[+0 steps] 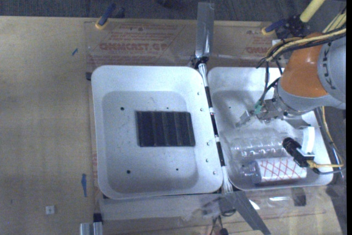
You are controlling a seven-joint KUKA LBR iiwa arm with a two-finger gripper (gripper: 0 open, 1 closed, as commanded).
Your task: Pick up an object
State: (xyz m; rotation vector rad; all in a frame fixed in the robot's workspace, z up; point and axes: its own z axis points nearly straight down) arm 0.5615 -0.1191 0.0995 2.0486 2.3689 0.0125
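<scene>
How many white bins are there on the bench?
2. The left bin holds a dark ribbed mat; the right bin sits beside it, with the end effector over it. None looks hidden.

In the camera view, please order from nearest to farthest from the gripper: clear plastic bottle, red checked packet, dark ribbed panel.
1. Clear plastic bottle, right bin, below the gripper.
2. Red checked packet, right bin, lower edge.
3. Dark ribbed panel, left bin.

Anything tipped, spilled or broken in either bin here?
Nothing stands out. The dark ribbed panel lies flat in the left bin. In the right bin, a clear plastic container lies beside a red-checked packet, with no spill visible.
</scene>
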